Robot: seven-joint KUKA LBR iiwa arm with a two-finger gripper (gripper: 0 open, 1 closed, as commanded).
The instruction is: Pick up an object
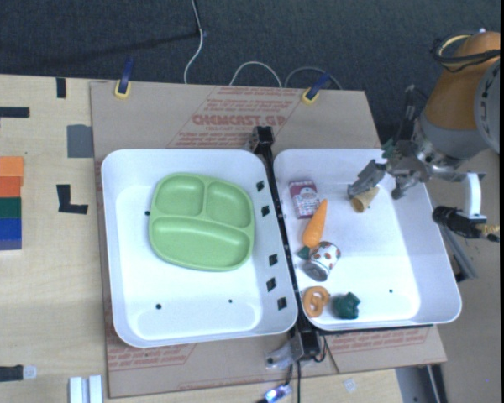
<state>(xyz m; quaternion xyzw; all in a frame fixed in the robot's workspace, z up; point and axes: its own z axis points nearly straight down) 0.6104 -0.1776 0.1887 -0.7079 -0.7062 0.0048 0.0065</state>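
In the right bin [403, 250] a small tan cone-shaped object [363, 199] lies near the far wall. My gripper [379, 186] hangs just over it at the bin's far right, open, and its left fingertip [358, 188] is right at the cone. Nothing sits between the fingers. Along the bin's left side lie a small reddish box [303, 198], an orange carrot [315, 222], a silver can [322, 260], a brown pretzel-like ring [316, 300] and a dark green piece [346, 306].
The left bin [126, 300] holds a green divided plate [203, 222]. A black divider [273, 225] runs between the bins. Coloured blocks [3, 204] stand on the bench at the far left. The arm's orange band [466, 53] rises at the upper right.
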